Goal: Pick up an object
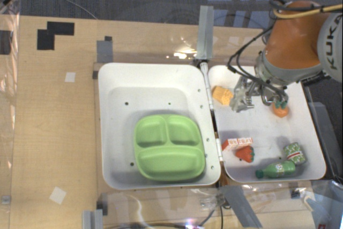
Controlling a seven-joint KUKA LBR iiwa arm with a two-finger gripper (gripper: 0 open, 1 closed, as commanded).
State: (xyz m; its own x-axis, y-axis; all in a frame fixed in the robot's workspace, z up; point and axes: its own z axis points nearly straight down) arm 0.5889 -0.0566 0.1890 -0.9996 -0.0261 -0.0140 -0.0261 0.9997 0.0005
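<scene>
Inspector: Camera view shows the bench (48, 115) with two white bins. Left bin (112, 94) holds a green divided plate (169, 146), lying flat toward its near right.

Clerk: And the right bin (313, 137)?

Inspector: An orange-yellow block (222, 95) near its far left corner. A small orange item (280, 110) just beside the arm's wrist. A red and white packet (237, 142) touching a red strawberry-like toy (245, 154). A green bottle (275, 170) lying on its side at the near edge, a green and white can (294, 152) just beyond it.

Clerk: Claw?

Inspector: The claw (242, 98) hangs over the right bin between block and orange item. Nothing is seen between its fingers; whether they are spread or closed, I cannot tell.
</scene>
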